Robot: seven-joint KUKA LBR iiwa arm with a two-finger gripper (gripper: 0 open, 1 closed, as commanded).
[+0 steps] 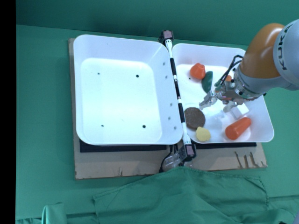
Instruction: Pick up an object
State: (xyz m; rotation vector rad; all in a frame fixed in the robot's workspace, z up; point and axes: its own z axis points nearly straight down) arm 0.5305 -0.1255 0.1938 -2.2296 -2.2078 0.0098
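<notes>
Gripper (212,100), fingers spread and empty, above the brown disc (194,118): probably light, stiff; best pinched across its edges.

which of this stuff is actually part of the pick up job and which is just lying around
Part of the job: gripper; orange pepper; green piece; brown disc; yellow piece; orange carrot; right bin.

Just lying about: left bin; cardboard sheet; green cloth.
</notes>
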